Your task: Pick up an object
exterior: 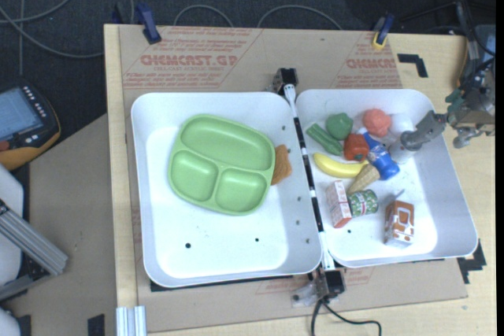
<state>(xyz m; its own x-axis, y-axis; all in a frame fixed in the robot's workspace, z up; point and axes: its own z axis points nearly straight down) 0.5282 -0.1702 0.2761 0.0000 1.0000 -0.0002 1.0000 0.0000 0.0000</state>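
**Ana:** Grey metal at the right rim of the right bin (441, 236). That's the gripper (413, 137), reaching in from the right, low over the bin's upper right part. How wide it stands can't be told from the camera view, and nothing shows between its tips.

**Ben:** So nothing is held. What lies closest?

**Ana:** Just left of the tip, a blue piece (382, 161) and a red one (356, 145), touching or nearly so. Up and left of it sits an orange ball (377, 120). Farther left come a green lump (339, 124) and a banana (339, 165).

**Ben:** That's a tight cluster. A descent there would likely push two things together.

**Ana:** Probably. The better bet looks like the carton (400, 221), below the gripper and a little left, standing apart from its neighbours. The can (363, 204) and the small box (339, 203) lie below and farther left, close to each other.

**Ben:** And room to move?

**Ana:** Bare white floor runs below the gripper along the right wall, down to the carton. That's the open lane. The wall itself is near on the right, so a sideways sweep that way risks a knock.

**Ben:** And the left bin (157, 248)?

**Ana:** Far left of the gripper, past the divider. It bears a green tray (222, 164) with an orange scrap (281, 164) at its near edge. Plenty of bare floor lies around the tray, but it's a long reach.
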